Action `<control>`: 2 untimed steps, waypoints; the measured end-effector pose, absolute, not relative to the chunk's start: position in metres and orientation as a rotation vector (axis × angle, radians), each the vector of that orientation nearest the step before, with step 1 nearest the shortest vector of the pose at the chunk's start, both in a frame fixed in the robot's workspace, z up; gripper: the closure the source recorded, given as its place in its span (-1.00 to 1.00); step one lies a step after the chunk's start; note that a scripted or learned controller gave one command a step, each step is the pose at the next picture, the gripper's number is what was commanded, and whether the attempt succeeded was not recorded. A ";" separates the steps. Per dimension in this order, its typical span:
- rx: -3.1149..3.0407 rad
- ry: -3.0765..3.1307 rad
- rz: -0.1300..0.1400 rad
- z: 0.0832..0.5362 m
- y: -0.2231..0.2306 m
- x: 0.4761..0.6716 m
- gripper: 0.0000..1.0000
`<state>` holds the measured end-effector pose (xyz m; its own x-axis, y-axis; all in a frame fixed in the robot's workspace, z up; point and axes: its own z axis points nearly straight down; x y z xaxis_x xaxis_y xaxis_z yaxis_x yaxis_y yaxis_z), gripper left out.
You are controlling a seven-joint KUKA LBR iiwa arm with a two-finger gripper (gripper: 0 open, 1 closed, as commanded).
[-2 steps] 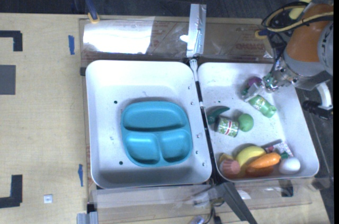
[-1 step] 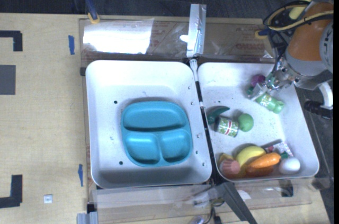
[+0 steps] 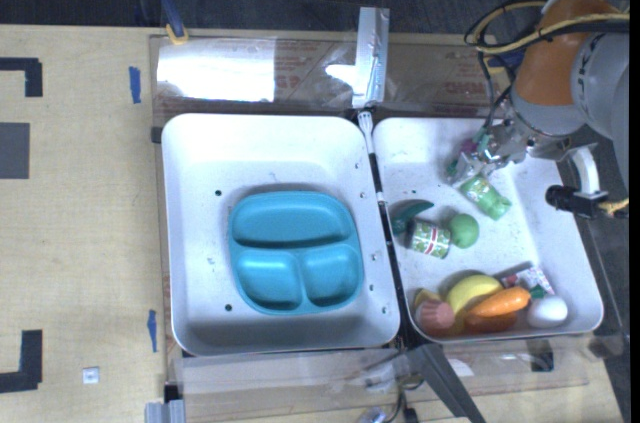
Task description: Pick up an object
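Observation:
My gripper (image 3: pixel 474 159) hangs over the upper part of the right bin (image 3: pixel 585 256), the grey arm with its orange band reaching in from the right. Just below it lies a small pale green bottle-like object (image 3: pixel 489 197), close to the gripper's tip; whether they touch I cannot tell. Lower in the bin are a dark green leafy piece (image 3: pixel 410 209), a small labelled can (image 3: pixel 430 239) and a green ball (image 3: pixel 463 230). Along the front wall lie a yellow banana (image 3: pixel 471 290), an orange carrot (image 3: pixel 497 303), a white egg (image 3: pixel 547 312) and a pinkish item (image 3: pixel 434 314).
The left bin (image 3: pixel 190 161) holds a blue divided tray (image 3: pixel 295 249). A clear plastic panel and a metal bracket (image 3: pixel 371 56) stand behind the bins. Black and yellow cables (image 3: pixel 505 23) loop by the arm at the upper right.

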<state>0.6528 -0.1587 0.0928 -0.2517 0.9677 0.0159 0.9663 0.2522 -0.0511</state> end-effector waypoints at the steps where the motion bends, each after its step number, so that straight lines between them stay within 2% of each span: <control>1: -2.136 -2.237 0.043 0.084 -0.163 0.656 1.00; 2: -2.200 -2.253 -0.016 0.210 -0.050 0.670 1.00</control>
